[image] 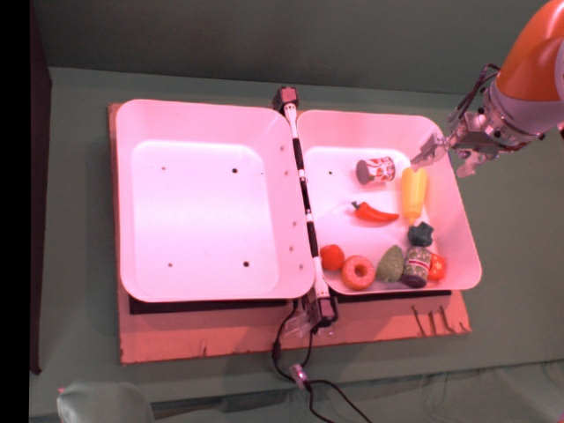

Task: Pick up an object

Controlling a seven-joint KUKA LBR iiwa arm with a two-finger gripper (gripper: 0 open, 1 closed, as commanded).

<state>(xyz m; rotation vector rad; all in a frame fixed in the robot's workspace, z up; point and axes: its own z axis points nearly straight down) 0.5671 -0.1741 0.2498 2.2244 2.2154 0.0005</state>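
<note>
The right bin (pixel 458 201) holds several small items. A red-and-white can (pixel 377 169) lies on its side near the back, with a yellow bottle (pixel 412 194) to its right and a red chili pepper (pixel 374 211) below it. A dark teal piece (pixel 420 233) lies nearer the front. Along the front wall lie a red tomato (pixel 331 256), a pink donut (pixel 358 272), a green wedge (pixel 390 264), a dark bottle (pixel 416 267) and an orange-red piece (pixel 436 268). My gripper (pixel 443 160) hovers over the bin's back right corner, just above the yellow bottle, open with nothing between its fingers.
The left bin (pixel 203 205) sits beside the right one, joined by a black-and-white divider bar (pixel 304 192). Both rest on a brown board (pixel 176 342). A cable (pixel 304 377) trails from the front of the divider. The arm's orange band (pixel 533 55) is at the upper right.
</note>
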